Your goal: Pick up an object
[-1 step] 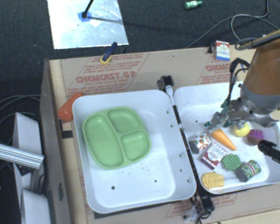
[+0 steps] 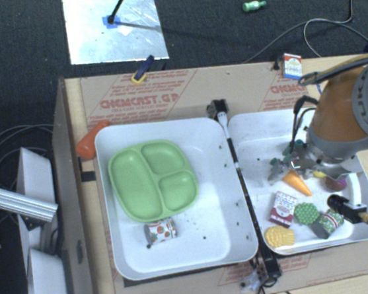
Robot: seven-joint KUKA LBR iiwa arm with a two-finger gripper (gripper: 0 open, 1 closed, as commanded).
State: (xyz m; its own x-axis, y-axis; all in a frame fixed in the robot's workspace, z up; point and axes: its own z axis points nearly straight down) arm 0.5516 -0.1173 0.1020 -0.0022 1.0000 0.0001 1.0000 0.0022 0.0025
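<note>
Camera view put your gripper [image 2: 291, 163] in the right bin [image 2: 255, 131], carrot [image 2: 297, 182] touching at 5 o'clock, long axis 10-to-4; can't tell grip state.

1. The surface [image 2: 163, 89] is brown with red letters printed on it
2. Two white bins sit on it side by side: the left bin [image 2: 207, 173] and the right bin [image 2: 256, 134]
3. A small red and blue box [image 2: 292, 66] stands near the far right corner
4. A little blue and yellow thing [image 2: 142, 69] lies on the far edge
5. An orange thing [image 2: 85, 142] pokes out beside the left bin
</note>
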